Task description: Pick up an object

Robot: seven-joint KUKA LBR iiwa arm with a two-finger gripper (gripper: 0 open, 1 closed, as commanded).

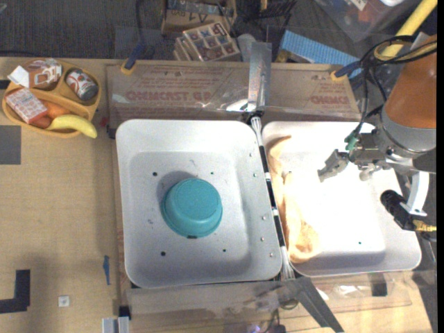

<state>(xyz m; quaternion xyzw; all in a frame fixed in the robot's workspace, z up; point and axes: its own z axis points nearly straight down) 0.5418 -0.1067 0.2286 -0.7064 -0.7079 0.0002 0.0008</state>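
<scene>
I see the teal bowl lying upside down just below the middle of the left bin, apart from its walls. The right bin carries a tan, cloth-like thing along its 9 o'clock wall, running from the 11 o'clock corner toward 7 o'clock; I cannot tell exactly what it is. My arm comes in from 3 o'clock, and the gripper hovers over the right bin's upper half, well apart from the bowl. Its two fingers stand apart with nothing between them. On the bench, at 10 o'clock of the left bin, sits a yellow tray with a banana and other toy foods.
</scene>
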